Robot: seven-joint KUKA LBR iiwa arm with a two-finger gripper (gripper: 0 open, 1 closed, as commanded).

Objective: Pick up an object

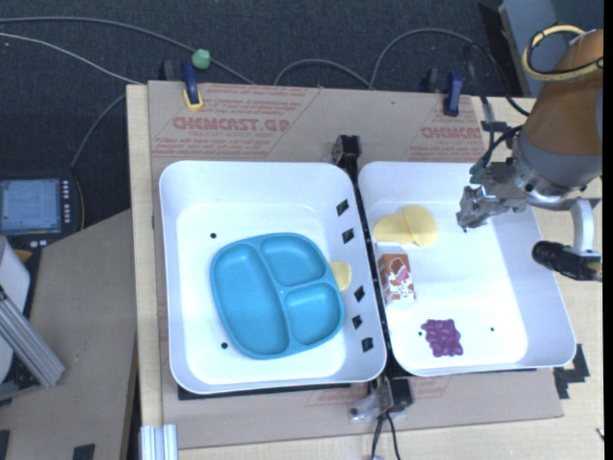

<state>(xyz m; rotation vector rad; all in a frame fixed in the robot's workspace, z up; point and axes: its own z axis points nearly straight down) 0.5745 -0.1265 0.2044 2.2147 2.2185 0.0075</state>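
Observation:
The right bin point(517, 286) holds a pale yellow lump point(407, 227) near its upper left, a small red-and-white packet point(395, 278) below that, and a purple bunch of grapes point(442, 336) near the front. My gripper point(472, 211) hangs over the upper part of the right bin, just right of the yellow lump and apart from it. I see nothing held between its fingers.
The left bin point(192, 257) carries a blue divided tray point(277, 293) with a small yellow piece point(341, 275) at its right edge. A black divider with clips point(356, 257) runs between the bins. Clamps and cables lie along the bench's far edge.

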